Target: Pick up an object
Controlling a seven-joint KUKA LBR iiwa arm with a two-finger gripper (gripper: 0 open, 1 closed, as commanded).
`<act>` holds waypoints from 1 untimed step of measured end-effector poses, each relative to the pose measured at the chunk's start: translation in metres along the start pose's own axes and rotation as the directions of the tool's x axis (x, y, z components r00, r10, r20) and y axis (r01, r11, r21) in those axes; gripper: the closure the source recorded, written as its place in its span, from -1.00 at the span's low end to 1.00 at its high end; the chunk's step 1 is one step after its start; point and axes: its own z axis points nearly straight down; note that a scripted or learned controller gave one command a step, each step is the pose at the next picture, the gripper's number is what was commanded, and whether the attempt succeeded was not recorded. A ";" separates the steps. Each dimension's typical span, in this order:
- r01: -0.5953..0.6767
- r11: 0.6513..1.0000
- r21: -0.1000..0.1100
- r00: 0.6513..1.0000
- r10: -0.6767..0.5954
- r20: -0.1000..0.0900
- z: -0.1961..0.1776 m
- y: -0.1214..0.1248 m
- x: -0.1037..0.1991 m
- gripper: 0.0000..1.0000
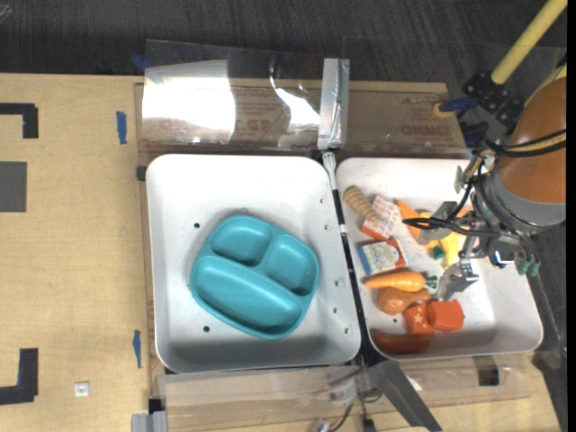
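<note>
At the right of the frame, the gripper [454, 280] hangs low inside the right bin [517, 318], just above an orange carrot [396, 281] and a red block [441, 314]; its grip state cannot be told. A teal divided plate [255, 274] lies in the left bin [180, 187].

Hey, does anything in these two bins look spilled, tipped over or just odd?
Nothing looks spilled. The blue divided plate sits askew in the left bin, turned off square to its walls; the right bin holds a jumbled pile of toy food.

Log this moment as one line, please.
arm: over right white bin | gripper: above toy pile | teal divided plate: left bin
</note>
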 end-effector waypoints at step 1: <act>0.132 0.991 0.006 0.991 -0.132 0.023 0.122 -0.001 -0.086 -1.00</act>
